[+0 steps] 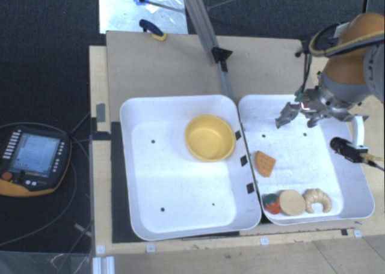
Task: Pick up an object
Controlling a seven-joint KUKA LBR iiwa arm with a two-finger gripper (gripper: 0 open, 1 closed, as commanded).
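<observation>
Arm: you see it (pixel 352 56) reach in from the right, grey with an orange band, over the far part of the right bin (pixel 355 207).
Gripper: your gripper (pixel 299 116) hangs above the right bin's far end with its two fingers spread apart and nothing between them.
Left bin: the left bin (pixel 144 207) holds a yellow bowl (pixel 209 137), upright, near its far right corner.
Right bin, middle: an orange cracker (pixel 264 163) lies by the left wall, well apart from the gripper.
Right bin, near edge: a red and green piece (pixel 272 203), a round tan disc (pixel 292 202) and a croissant (pixel 317 199) sit in a row, touching or just beside each other.
Floor, left: a control pendant (pixel 31 158) lies beside the bench.
</observation>
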